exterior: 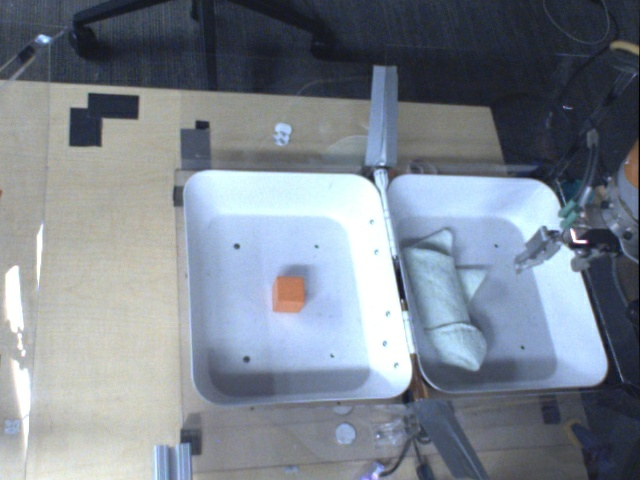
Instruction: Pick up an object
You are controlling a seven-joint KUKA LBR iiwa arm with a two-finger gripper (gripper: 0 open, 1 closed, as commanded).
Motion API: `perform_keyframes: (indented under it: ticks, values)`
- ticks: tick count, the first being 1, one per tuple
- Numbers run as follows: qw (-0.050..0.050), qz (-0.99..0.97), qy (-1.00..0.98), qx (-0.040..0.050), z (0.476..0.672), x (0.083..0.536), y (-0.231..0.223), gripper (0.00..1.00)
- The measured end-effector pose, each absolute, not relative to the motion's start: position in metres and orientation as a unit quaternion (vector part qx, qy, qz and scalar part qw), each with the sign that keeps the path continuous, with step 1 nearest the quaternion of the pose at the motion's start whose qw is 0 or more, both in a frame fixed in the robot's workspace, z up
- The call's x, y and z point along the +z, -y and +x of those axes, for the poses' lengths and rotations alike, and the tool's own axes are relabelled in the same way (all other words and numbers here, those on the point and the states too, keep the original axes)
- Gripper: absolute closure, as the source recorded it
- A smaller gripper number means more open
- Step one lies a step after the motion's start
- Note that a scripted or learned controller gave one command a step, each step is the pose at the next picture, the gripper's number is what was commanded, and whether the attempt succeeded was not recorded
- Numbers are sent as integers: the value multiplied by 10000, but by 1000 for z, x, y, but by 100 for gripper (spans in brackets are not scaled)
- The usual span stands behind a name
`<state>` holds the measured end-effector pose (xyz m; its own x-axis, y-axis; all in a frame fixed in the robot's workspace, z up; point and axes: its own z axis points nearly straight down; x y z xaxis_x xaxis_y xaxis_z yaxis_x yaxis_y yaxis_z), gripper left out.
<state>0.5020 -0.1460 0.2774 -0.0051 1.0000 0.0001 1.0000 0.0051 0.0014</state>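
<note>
the pincer (560, 250) hangs over the right bin's (500, 193) far edge, fingers spread, grasping nothing.

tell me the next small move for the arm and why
Probably move left and down toward the rolled grey cloth. The gripper sits above the right bin's right edge with nothing between its fingers, and the cloth lies nearest; the orange cube is in the left bin.

No text, label, brand or number can be read anywhere here. The black shapes (100, 117) on the bench (90, 268) carry no lettering.
</note>
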Motion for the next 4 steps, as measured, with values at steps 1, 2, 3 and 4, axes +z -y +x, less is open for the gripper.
perform_keyframes:
  ticks: [1, 2, 3, 4]
  values:
    - [20, 6422, -7666, 15, 492, 97, 143, 0]
    - [18, 6422, -7666, 14, 492, 97, 143, 0]
    - [34, 6412, -7674, 26, 493, 108, 143, 100]
    - [13, 7268, -6868, 14, 488, 199, 115, 100]
